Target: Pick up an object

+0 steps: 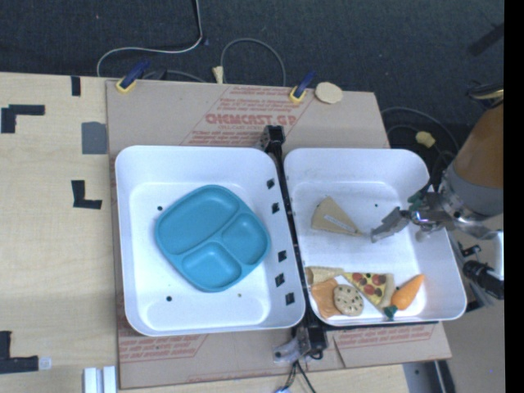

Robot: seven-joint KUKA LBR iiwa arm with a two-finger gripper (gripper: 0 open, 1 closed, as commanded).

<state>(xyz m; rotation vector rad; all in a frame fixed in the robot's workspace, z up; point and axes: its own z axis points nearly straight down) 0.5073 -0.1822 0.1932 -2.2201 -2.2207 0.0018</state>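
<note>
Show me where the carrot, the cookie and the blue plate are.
carrot (408, 291), camera view, middle of its orange body.
cookie (348, 300), camera view, centre of its top face.
blue plate (212, 237), camera view, the ridge where its compartments meet.

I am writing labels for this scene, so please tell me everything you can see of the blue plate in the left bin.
The blue plate is a rounded, light blue tray, plastic by its look, with three compartments: one large and two smaller. It lies flat, right side up and turned at a slant, near the middle of the left bin, resting on the bin's white floor. Its compartments hold nothing. Nothing else touches it; the hand is over the right bin, beside a tan wedge.
</note>
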